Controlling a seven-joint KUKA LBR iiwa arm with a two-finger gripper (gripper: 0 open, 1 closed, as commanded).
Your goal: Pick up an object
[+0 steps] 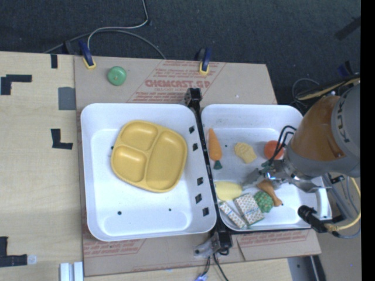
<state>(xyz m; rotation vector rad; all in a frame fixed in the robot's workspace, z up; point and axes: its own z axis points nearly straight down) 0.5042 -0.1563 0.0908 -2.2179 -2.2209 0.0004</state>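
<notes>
The right bin [234, 113] holds several toy foods. An orange carrot [214, 145] lies by its left wall. A pale yellow piece [245, 152] sits mid-bin, and a red-orange piece [272, 149] lies beside the arm. Near the front are a yellow lemon-like piece [228, 190], two patterned packets [244, 209] and a green piece [263, 202] with an orange-brown piece [270, 189] against it. My gripper [265, 177] hangs low in the bin's right half, just above the orange-brown piece, under the grey and orange wrist [319, 136].
The left bin [96, 157] holds a yellow divided plate [149, 155]. A green ball [116, 75] rests on the cardboard behind the bins. Clamps [204, 63] pin the cardboard's far edge. A black divider [202, 157] runs between the bins.
</notes>
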